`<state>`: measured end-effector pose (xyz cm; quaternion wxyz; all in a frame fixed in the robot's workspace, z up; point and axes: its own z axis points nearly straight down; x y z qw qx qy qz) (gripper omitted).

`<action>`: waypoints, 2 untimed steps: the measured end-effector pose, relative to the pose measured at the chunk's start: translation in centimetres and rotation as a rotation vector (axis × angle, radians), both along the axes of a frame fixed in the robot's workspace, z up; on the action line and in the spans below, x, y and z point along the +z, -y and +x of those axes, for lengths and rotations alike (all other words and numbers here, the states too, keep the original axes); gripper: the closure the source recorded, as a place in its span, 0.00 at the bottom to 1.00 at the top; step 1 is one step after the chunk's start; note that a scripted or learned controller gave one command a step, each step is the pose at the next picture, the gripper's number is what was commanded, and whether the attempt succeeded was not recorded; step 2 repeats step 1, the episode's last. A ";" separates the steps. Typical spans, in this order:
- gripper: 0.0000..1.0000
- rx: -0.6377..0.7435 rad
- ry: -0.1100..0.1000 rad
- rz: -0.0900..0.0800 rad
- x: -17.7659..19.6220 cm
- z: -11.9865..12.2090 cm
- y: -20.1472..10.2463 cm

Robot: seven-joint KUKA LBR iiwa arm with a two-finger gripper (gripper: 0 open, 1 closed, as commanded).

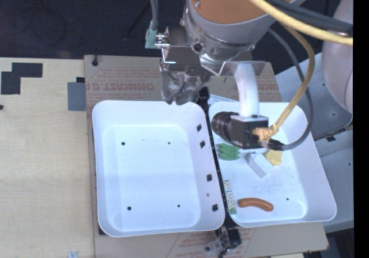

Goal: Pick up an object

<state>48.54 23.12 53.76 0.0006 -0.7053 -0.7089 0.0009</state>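
Observation:
My gripper [180,91] hangs from the big orange-banded wrist, over the far rim of the left bin [109,114] near the divide between the two bins. Its tip is a blurred grey mass, and nothing recognisable shows in it. The right bin [314,193] holds an orange sausage-shaped piece [255,204] near its front, a small green object [228,152] by its left wall, a yellow piece [274,158] and a pale grey block [256,166] in the middle. A narrow speckled strip [229,196] lies along that bin's left wall.
A black cylindrical unit [236,128] on a white bracket juts from the wrist over the right bin, with a yellow cable [300,87] looping to it. Both bins sit on a cardboard sheet [124,81]; the wooden bench [40,164] spreads to the left.

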 end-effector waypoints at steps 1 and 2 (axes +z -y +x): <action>1.00 0.005 -0.006 -0.003 0.9 -0.1 0.1; 1.00 0.005 -0.006 -0.003 0.9 -0.1 0.1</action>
